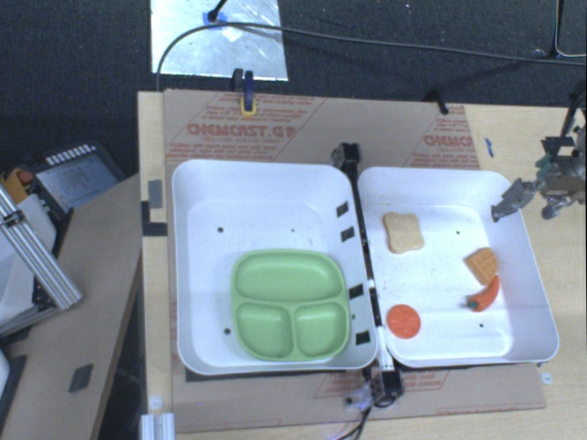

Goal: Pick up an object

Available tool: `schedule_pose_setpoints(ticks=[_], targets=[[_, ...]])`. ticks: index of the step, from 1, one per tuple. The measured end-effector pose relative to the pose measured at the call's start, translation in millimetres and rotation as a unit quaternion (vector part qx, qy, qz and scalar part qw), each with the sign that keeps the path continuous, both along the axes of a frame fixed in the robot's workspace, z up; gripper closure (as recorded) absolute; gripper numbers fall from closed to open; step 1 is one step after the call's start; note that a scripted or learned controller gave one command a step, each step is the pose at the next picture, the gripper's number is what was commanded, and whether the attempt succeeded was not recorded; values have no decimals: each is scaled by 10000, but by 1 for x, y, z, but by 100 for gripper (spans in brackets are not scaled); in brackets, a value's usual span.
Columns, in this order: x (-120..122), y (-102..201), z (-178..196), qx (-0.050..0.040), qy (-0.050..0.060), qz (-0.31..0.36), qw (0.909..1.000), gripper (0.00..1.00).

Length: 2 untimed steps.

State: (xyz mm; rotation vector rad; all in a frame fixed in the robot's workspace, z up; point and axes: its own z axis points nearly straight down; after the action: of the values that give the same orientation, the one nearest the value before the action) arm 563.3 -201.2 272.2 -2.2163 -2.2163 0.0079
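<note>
1. The right bin holds four small things: a pale biscuit in its upper left part, a brown cracker at its right, a red-orange chili just below the cracker and touching or nearly touching it, and a red disc at the lower left.
2. Any of these would serve as the object to pick up. The cracker and chili lie nearest the gripper.
3. The chili's long axis runs on a slant, from lower left to upper right of the frame; its dark stem end points lower left.
4. The gripper sits at the upper right of the frame, over the right bin's upper right corner. The cracker lies below it and a little to the left; the biscuit lies well to its left.
5. Whether the fingers are spread or closed I cannot tell; they are small and blurred here. Nothing shows between them.
6. My judgement: the next move calls for travel toward the lower left of the frame and then a descent.
7. The left bin holds a green divided tray, well apart from the gripper.
8. Both bins rest on the bench.
</note>
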Motion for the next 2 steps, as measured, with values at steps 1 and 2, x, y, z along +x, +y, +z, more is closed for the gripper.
schedule_pose_setpoints(ticks=[1, 2], targets=[[2, 1, 6, -12, -50, 17, 10000, 0], [3, -2, -55, -9, -45, 5, 10000, 0]])
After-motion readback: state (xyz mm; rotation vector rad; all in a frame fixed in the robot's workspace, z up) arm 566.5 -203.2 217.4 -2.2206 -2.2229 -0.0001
